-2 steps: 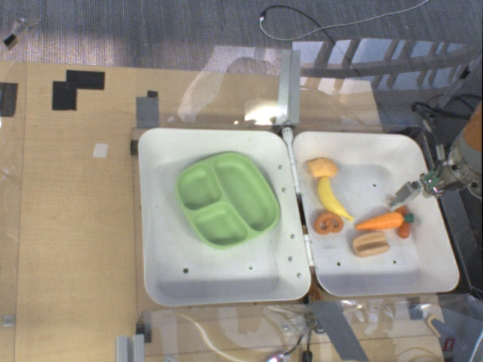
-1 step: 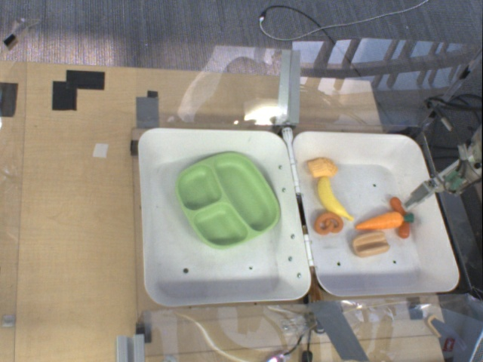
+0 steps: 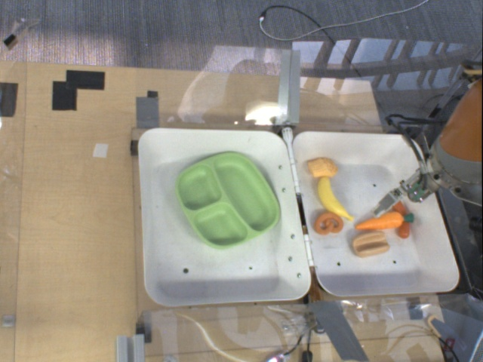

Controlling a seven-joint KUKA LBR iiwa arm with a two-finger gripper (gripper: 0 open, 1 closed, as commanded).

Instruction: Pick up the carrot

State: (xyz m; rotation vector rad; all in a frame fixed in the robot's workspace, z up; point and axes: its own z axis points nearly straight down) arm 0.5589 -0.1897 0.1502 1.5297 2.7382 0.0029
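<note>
I am reaching in from the right over the right bin (image 3: 434, 277), and my gripper (image 3: 390, 200) is hanging low above its floor. My two fingers are looking slightly parted and are closing on nothing; I cannot judge the gap more finely than that.

The carrot (image 3: 379, 222) is lying just below and slightly left of my fingertips, close to touching them. Its long axis is running roughly left to right across the bin with a slight tilt, the tapered orange tip pointing left and the green stem end pointing right, toward my wrist. My fingers are pointing down and left, so I am judging that they need to straddle the carrot across its width rather than along it.

I am seeing no readable writing, brands or labels.
</note>
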